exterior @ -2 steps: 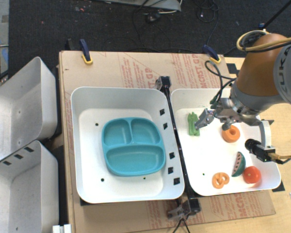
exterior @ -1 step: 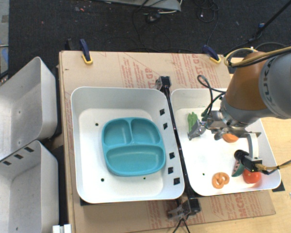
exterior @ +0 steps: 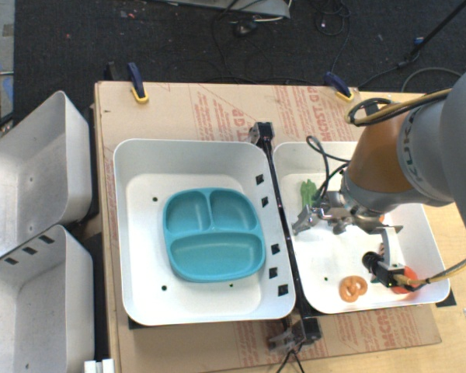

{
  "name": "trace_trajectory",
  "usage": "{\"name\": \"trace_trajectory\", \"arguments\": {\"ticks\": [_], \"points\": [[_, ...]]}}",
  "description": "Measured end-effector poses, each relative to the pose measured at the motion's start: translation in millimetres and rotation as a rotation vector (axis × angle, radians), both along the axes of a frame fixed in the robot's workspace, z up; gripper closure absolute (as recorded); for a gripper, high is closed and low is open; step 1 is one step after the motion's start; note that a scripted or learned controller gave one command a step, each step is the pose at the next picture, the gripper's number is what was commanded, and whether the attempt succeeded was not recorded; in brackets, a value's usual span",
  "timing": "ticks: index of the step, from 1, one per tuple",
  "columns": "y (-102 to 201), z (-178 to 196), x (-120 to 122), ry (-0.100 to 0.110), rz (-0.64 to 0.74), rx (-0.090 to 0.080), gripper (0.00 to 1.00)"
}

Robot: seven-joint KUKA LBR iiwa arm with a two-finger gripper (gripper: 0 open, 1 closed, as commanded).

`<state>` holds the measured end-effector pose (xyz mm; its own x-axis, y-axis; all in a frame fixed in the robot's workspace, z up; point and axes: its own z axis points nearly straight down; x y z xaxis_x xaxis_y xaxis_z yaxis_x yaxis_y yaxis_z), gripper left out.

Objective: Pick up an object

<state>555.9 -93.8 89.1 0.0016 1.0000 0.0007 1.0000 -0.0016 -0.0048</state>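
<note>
Closest to us is a small orange pretzel-shaped thing (exterior: 352,288). It lies flat near the front of the right bin (exterior: 330,266). Farther back in that bin is a little green thing (exterior: 307,191), very near the wall between the two bins. The left bin (exterior: 132,231) has a big blue plate (exterior: 213,235) with three parts, lying flat in the middle.

The arm (exterior: 388,162) reaches over the right bin. Its gripper (exterior: 309,220) is low, just in front of the green thing and close to the same wall. I cannot tell if the gripper is open or closed. I see nothing held in it.

I think the green thing is what it is going for, because that is the closest one.

A few things could go wrong. The green thing is so near the wall that the gripper may hit the wall on its way in. It may also just push the green thing along, tight against the wall, where it is harder to reach. If the gripper comes down a bit to one side, it may close on nothing at all. The green thing looks small and thin, so it may slip out when the arm lifts.
</note>
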Motion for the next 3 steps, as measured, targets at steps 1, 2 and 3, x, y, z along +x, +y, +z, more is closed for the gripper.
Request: {"name": "trace_trajectory", "arguments": {"ticks": [1,2,3], "points": [[0,13,1,-0.005,-0.002,0.0,1.0],[-8,66,-5,-0.009,-0.001,-0.002,1.0],[-11,108,-5,-0.009,0.003,-0.002,1.0]]}}
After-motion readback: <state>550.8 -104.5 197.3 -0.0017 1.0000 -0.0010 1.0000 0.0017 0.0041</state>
